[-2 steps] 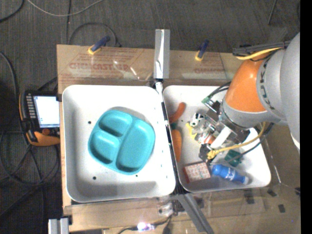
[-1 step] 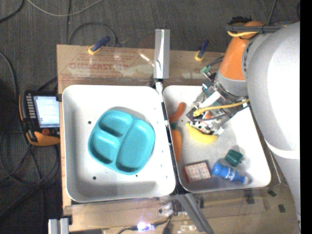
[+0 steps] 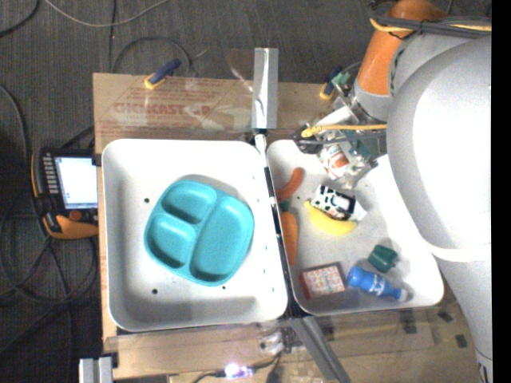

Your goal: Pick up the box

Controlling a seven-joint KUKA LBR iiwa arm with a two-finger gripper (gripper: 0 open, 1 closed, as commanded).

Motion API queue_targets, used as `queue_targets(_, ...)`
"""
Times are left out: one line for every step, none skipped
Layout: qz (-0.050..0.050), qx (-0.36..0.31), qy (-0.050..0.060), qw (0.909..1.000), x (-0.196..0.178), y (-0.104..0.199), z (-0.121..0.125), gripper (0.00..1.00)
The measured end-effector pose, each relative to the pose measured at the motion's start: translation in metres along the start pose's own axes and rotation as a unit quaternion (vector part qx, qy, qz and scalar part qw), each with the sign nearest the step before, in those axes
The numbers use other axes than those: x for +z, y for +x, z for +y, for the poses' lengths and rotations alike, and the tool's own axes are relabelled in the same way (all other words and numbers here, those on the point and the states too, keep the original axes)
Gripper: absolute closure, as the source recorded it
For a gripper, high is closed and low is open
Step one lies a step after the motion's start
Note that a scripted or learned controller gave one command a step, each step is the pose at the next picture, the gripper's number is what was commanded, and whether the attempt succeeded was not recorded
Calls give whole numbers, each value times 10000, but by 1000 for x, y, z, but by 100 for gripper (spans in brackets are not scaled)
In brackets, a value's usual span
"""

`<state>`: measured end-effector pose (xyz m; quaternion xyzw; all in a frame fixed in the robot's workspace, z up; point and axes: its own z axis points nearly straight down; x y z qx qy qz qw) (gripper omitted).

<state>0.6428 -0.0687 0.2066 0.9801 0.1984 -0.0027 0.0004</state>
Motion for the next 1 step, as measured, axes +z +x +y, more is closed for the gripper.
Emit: queue_targets(-5,-20,-6,10000,17,-1,41,100)
